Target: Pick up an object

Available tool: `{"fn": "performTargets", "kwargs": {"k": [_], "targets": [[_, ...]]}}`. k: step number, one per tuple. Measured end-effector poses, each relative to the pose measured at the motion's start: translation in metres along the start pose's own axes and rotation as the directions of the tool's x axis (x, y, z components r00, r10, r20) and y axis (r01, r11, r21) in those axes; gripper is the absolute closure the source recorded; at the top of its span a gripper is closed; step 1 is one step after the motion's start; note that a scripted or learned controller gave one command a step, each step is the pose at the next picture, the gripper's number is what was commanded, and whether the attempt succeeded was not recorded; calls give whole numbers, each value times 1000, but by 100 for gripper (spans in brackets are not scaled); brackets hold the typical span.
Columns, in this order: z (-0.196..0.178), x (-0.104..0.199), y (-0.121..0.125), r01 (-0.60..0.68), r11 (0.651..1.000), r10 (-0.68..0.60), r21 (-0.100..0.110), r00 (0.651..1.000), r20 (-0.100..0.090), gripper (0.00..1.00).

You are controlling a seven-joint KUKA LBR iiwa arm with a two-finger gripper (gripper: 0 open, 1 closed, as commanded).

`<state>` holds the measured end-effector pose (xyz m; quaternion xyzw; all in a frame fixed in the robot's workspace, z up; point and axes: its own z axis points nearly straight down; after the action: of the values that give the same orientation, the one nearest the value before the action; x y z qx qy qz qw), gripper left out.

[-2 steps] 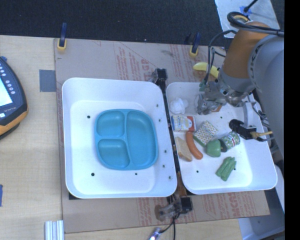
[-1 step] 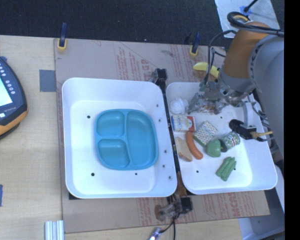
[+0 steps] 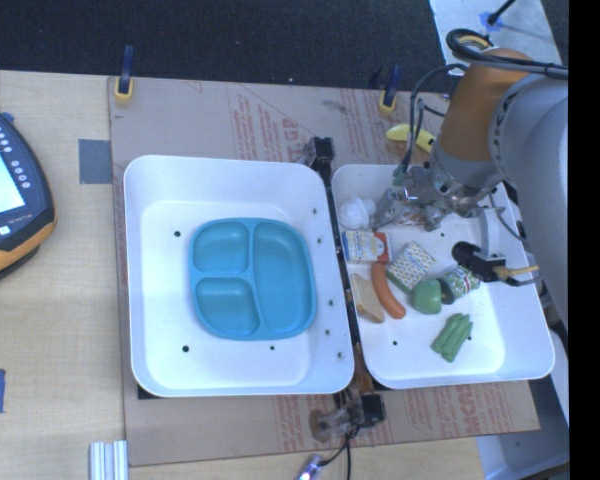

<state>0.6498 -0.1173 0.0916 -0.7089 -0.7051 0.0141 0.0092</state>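
Presently, 2 white bins sit side by side on a brown board point(image 3: 230, 128); the left bin point(image 3: 140, 268) holds 1 blue plate point(image 3: 252, 278) with 3 compartments, lying flat near the bin's middle; the right bin point(image 3: 520, 353) holds the loose items. The arm point(image 3: 490, 108) reaches in from the right, over the far side of the right bin; the gripper point(image 3: 408, 205) is low over that bin's far-left part; whether it is spread or closed cannot be told from this angle, and no item can be seen held. Just left of the gripper lies a white ball point(image 3: 355, 211); a carton point(image 3: 362, 245) lies just on the near side of the ball, against the bin's left wall. A sausage point(image 3: 387, 288) lies at a slant near the carton's near side, touching a bread piece point(image 3: 367, 300) on its left. A checked packet point(image 3: 412, 265) lies just right of the sausage; a green lump point(image 3: 427, 296) sits beside the packet's near corner, with a can point(image 3: 463, 281) on its side touching the lump's right. A pickle point(image 3: 451, 336) lies apart, nearest the bin's front. A pendant point(image 3: 5, 193) rests on the bench at the far left, well apart from the bins; a blue clamp point(image 3: 125, 73) grips the board's far-left corner.
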Motion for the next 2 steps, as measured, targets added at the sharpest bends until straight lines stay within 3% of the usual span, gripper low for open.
{"fn": "performTargets", "kwargs": {"k": [1,2], "targets": [[1,-3,1,1,1000,-1,0,1000,-8,0],[2,17,-60,10,1000,-10,-28,1000,-6,0]]}}
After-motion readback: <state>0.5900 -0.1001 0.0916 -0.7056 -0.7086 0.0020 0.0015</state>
